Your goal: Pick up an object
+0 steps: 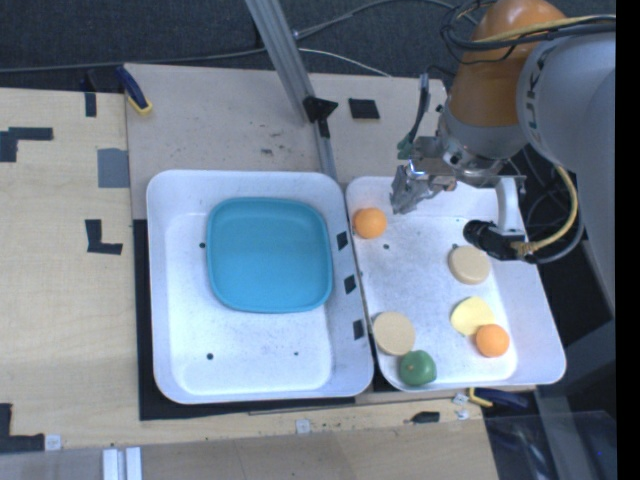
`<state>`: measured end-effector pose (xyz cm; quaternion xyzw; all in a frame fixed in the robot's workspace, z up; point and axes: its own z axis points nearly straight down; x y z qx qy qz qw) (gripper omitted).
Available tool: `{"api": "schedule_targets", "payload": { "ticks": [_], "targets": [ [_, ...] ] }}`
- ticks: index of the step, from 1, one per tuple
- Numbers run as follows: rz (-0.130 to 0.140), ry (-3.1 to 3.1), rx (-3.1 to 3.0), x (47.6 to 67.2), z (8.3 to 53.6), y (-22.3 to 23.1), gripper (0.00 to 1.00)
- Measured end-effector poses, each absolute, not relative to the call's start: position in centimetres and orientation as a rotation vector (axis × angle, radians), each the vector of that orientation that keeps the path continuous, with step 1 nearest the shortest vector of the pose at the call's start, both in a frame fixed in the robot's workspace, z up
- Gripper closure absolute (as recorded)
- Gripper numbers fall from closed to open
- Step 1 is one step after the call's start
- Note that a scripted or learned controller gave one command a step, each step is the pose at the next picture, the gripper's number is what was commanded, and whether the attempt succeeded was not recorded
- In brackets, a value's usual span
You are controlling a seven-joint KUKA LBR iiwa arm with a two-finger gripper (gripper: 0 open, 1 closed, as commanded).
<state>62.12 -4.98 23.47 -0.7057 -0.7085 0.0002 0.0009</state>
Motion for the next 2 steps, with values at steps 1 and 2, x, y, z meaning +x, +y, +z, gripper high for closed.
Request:
{"api": "schedule_targets", "payload": {
  "ticks": [1,2],
  "targets": [
    [0.000,-2.226,-2.215,62.3,22.8,0.8,1.00],
    [-0.001,-2.226,-2.216,60.7,23.3,5.5,1.00]
  ]
}}
